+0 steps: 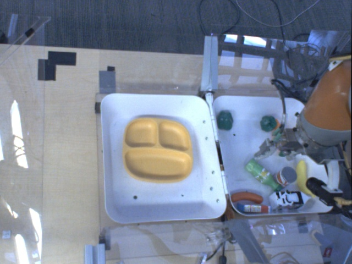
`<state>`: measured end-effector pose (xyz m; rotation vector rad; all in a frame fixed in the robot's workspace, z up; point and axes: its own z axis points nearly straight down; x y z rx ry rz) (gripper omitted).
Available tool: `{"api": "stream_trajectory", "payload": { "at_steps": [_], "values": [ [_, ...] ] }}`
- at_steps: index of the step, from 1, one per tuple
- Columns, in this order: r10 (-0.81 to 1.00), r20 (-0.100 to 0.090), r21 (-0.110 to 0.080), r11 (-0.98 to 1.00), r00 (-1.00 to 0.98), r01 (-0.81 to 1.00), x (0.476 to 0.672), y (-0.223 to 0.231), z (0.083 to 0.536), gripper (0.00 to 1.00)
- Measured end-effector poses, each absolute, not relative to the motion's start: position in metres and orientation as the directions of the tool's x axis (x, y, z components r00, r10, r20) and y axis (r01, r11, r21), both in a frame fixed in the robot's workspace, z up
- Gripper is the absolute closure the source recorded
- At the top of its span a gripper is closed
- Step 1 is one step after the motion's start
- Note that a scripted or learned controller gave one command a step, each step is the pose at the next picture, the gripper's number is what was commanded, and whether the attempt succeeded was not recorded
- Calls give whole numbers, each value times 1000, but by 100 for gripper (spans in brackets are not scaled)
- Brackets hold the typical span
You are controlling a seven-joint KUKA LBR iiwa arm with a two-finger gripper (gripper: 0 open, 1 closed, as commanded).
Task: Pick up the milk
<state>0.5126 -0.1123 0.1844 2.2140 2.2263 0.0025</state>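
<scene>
The milk point(290, 198) is a small white carton with black patches. It lies near the front wall of the right bin point(240, 147), towards its right side. My gripper point(279, 146) hangs over the middle of that bin, some way behind the milk and apart from it. The grey wrist and orange band point(328, 100) rise from it to the right. A green bottle point(259, 172) lies just in front of the gripper, between it and the bin's front.
Around the milk are a yellow banana point(302, 172), a small round can point(287, 175), a sausage point(247, 196) and a red-capped bottle point(252, 207). Two dark green items point(224, 119) point(268, 123) sit at the back. The left bin point(113, 164) holds a yellow compartment tray point(158, 149).
</scene>
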Motion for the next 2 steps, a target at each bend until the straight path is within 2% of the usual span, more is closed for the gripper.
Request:
{"api": "stream_trajectory", "payload": {
  "at_steps": [1, 2],
  "values": [
    [1000, -1, 7, -18, 18, 1000, 512, -139, 101, 0],
    [996, 0, 4, 87, -87, 996, 510, -105, 116, 0]
  ]
}}
